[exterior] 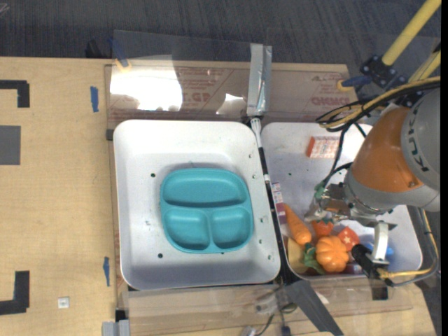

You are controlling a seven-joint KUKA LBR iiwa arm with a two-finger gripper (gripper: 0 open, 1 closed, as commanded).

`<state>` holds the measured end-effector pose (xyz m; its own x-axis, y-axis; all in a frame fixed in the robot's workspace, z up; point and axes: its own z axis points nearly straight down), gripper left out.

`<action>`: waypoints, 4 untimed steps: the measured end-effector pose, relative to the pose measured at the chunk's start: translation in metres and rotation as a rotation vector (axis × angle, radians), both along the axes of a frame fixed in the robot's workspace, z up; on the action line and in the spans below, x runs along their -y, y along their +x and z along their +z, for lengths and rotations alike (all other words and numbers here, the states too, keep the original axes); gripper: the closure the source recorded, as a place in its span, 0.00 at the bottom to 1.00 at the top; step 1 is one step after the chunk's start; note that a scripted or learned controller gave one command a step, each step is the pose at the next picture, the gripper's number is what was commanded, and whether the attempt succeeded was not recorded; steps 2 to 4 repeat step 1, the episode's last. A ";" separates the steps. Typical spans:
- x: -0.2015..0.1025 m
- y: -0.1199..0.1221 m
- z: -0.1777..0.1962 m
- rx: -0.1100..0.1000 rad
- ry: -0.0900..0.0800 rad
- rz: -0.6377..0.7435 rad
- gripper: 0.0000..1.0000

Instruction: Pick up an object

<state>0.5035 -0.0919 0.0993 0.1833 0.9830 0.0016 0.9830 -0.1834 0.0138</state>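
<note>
A: Carrot (297, 227) and pumpkin (332, 253), likely light, rigid, smooth plastic, lie near the front edge of the right bin (294, 145); take the carrot across its narrow middle.

B: Claw (329, 212) hangs just above them; whether spread or closed, I cannot tell.

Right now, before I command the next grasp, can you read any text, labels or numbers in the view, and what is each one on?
No text reads clearly enough to quote.
Cardboard panel behind the bins: reddish printed lettering, too blurred to read.
Small red-and-white packet in the right bin: print too small to read.
Strip label along the right bin's left wall: print too small to read.
</note>
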 end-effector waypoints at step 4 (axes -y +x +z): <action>-0.068 0.000 0.118 -0.008 0.006 -0.199 1.00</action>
